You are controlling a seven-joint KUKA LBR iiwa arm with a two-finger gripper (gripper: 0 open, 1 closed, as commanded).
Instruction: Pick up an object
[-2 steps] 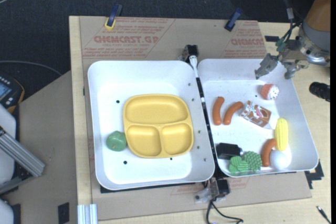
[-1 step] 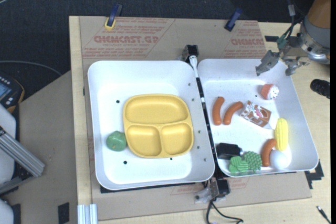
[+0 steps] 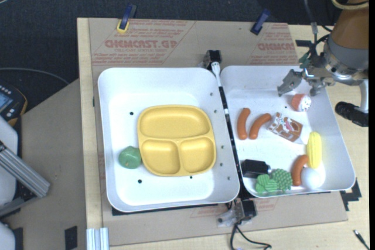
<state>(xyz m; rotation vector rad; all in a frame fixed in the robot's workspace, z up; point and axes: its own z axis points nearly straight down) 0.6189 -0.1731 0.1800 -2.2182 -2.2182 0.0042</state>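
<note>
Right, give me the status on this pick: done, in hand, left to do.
Done: the grey arm's pincer has reached the right white bin and hangs over its far end, open, above a small white-and-orange round object. In hand: nothing sits between its fingers. Left: descend, close on an object and lift it; the two orange sausages lie nearby.

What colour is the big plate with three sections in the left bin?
Yellow. The divided plate shows clearly in the camera view, lying in the left bin.
</note>
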